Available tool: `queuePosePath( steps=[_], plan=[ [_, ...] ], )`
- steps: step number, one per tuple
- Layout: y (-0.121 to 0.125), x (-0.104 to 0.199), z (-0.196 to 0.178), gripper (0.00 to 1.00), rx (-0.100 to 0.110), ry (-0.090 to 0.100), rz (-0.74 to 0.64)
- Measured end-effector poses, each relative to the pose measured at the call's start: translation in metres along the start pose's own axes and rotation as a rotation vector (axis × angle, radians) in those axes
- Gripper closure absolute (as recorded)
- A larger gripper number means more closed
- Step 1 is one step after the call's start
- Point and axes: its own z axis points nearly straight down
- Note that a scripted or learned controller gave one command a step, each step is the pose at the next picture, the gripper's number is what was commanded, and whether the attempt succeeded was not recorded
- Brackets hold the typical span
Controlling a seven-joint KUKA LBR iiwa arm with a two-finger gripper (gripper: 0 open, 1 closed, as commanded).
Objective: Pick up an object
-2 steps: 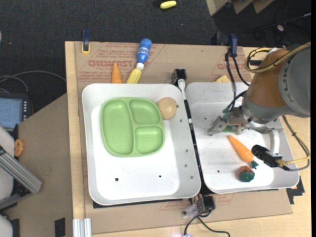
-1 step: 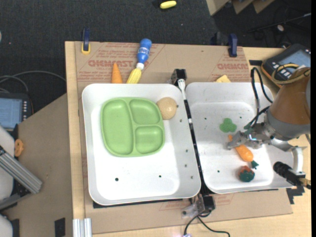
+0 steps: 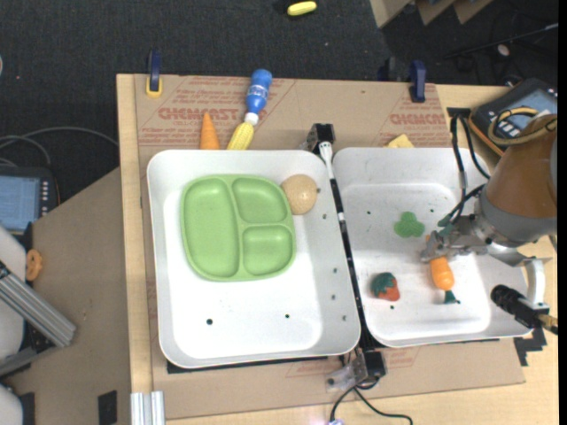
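Strawberry nearest; jaws above carrot, width cannot be told. Centre on carrot before closing.

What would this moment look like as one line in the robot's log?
arm: over right bin | pincer: above toy carrot | toy strawberry: untouched | green divided plate: left bin

A: What sits on the bench?
B: Two white bins side by side: the left bin and the right bin.
A: Anything at twelve o'clock of the left bin?
B: An orange carrot, a yellow corn cob and a blue-and-white bottle lie on the cardboard there, close together.
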Motion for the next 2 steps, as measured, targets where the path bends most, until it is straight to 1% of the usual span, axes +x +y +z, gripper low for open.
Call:
queuePosePath(
  steps=[1,2],
  plan=[
    [0.025,0.048,0.011,1.0,-0.001,0.0,-0.007],
    [0.088,0.134,-0.097,1.0,-0.016,0.002,-0.013]
  ],
)
